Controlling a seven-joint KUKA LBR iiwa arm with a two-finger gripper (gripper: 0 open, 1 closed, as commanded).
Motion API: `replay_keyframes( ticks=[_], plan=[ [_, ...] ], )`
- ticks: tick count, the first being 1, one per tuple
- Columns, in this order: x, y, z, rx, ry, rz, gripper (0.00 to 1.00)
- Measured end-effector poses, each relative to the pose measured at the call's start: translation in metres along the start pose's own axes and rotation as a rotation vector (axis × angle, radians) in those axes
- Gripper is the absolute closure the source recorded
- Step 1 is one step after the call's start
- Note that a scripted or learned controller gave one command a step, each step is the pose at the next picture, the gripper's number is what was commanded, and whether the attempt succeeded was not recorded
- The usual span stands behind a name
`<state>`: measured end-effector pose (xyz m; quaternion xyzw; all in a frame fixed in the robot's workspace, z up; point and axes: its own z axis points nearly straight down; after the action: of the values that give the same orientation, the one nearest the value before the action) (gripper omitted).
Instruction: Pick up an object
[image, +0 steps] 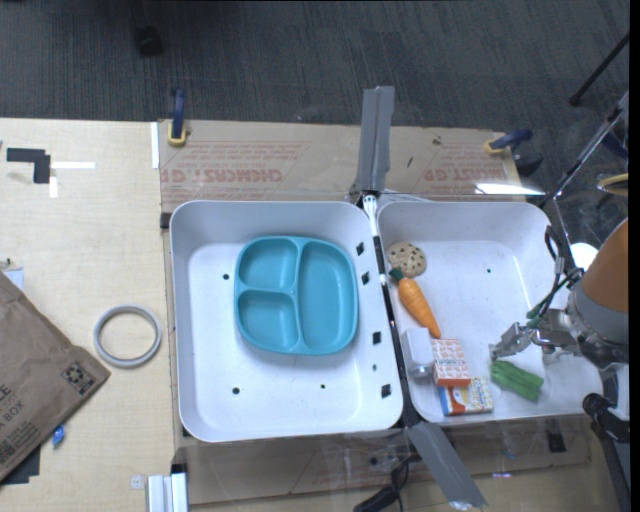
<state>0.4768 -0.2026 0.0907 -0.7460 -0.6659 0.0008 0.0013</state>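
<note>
The right bin (470, 225) holds a chocolate-chip cookie (406, 259), an orange carrot (419, 306), a red and white box (451, 362), a blue and orange packet (467, 398) and a green block (517, 380). My gripper (520, 347) reaches in from the right and hovers just above the green block's upper edge. It is open, with nothing between its fingers. A small grey piece (415, 356) lies left of the red box.
A teal divided plate (297, 295) lies in the left bin (200, 330). A grey tape ring (127, 334) and a brown cardboard box (35, 385) sit on the bench at the left. The arm's orange band (610, 275) rises over the right bin's right wall.
</note>
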Motion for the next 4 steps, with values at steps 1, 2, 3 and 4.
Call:
replay_keyframes(
  ticks=[1,2,3,4],
  plan=[
    [0.000,0.000,0.000,0.000,0.000,0.001,0.00],
    [0.036,-0.004,0.000,-0.001,0.000,-0.023,0.00],
    [0.079,-0.008,-0.004,-0.018,-0.025,0.060,0.00],
    [0.027,-0.003,-0.001,-0.002,-0.002,-0.032,0.00]
  ],
)
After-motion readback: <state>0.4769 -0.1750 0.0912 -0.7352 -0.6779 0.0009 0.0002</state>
